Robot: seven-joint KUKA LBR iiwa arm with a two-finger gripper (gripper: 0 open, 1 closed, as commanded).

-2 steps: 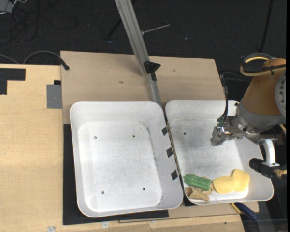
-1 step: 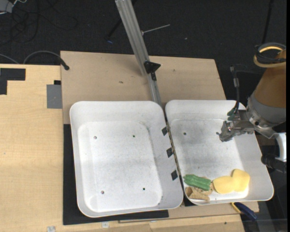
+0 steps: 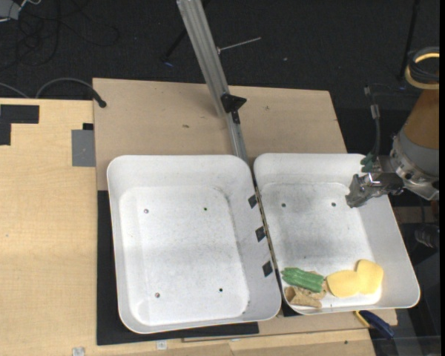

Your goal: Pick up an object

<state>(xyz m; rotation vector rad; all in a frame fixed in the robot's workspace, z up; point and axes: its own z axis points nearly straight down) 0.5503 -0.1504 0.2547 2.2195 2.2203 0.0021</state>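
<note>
Lumpy yellow object (image 3: 356,279), glossy, beside green piece (image 3: 303,278)

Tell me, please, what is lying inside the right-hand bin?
In the right-hand bin, along its near edge, lie a green toy, a yellow toy and a tan piece. What the yellow toy hides is unclear.

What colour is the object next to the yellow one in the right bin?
Green, seen in the camera view, lying at the right bin's near edge.

Arm (image 3: 419,143): grey body, orange band above wrist, pale yellowish ring at top. Thin dark cable runs down beside it. Gripper (image 3: 358,192): small, dark grey metal, with greenish spot near its base.
</note>
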